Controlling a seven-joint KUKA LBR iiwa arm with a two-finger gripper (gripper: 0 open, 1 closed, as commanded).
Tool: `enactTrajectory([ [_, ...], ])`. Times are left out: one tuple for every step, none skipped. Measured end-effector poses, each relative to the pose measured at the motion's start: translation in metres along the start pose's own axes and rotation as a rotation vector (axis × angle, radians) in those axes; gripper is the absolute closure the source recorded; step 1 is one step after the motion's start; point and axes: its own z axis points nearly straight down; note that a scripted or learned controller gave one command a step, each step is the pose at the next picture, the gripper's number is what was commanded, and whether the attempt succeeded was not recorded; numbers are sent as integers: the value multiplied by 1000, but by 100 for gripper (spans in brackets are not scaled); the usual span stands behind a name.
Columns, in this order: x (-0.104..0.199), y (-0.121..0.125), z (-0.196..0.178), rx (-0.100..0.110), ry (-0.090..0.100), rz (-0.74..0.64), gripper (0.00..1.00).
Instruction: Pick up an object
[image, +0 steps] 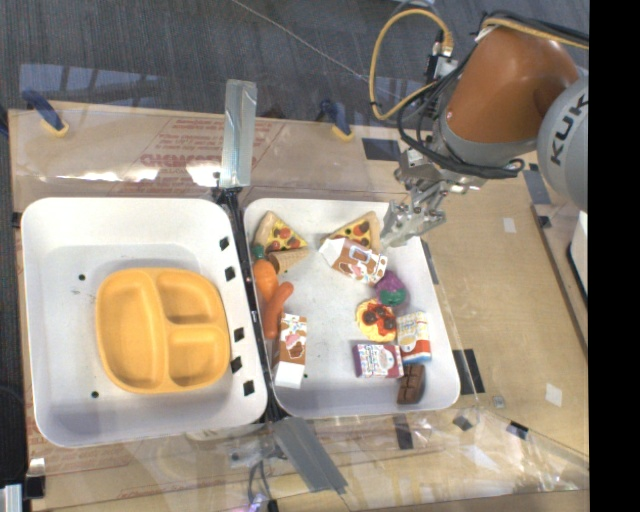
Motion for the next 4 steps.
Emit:
enactTrajectory([
  [0,0,0,4,0,-174,100],
  [-6,1,5,1,0,-420,100],
  [-9,2,17,-3,-1,-592,100],
  [-9,2,41,-5,-3,-898,100],
])
